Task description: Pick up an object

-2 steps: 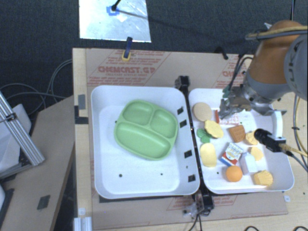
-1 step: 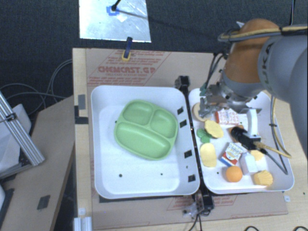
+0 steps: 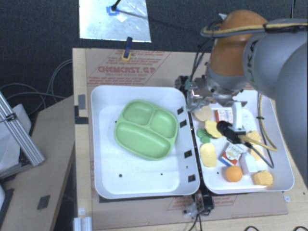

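Brown bench sheet (image 3: 161, 64) with red "CHEMCAST GP" lettering

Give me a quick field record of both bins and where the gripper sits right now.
left bin: shallow white bin holding one light green divided plastic plate, lying flat
right bin: shallow white bin holding a cluster of small toy foods
items I can name: orange ball; pale yellow oblong piece; yellow ridged shell-shaped piece; red and white packet
gripper: low over the right bin's far left corner, beside the divide between bins
grasp: cannot tell from this view
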Robot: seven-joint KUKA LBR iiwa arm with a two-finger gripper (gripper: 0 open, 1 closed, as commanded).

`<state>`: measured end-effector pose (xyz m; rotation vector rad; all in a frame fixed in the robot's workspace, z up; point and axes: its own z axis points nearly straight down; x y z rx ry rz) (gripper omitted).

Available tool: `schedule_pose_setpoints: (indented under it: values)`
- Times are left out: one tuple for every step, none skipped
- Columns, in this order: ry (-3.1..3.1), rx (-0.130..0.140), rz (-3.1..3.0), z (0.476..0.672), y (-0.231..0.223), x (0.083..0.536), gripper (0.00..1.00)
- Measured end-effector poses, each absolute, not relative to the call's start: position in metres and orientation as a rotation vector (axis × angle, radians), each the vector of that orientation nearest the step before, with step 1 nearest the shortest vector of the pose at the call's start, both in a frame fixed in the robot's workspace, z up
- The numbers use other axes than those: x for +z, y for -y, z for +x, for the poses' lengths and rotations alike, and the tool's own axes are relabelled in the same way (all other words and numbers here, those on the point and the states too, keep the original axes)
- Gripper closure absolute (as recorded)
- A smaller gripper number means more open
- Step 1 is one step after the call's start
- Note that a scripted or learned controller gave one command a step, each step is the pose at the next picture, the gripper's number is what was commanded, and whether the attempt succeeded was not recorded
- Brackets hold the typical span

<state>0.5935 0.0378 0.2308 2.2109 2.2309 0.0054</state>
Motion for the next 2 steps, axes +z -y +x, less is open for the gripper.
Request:
schedule_pose_setpoints:
  values:
    - [-2.221, 0.001, 2.221, 0.591, -0.018, 0.221, 1.0]
    - [-2.225, 0.003, 2.216, 0.602, -0.019, 0.224, 1.0]
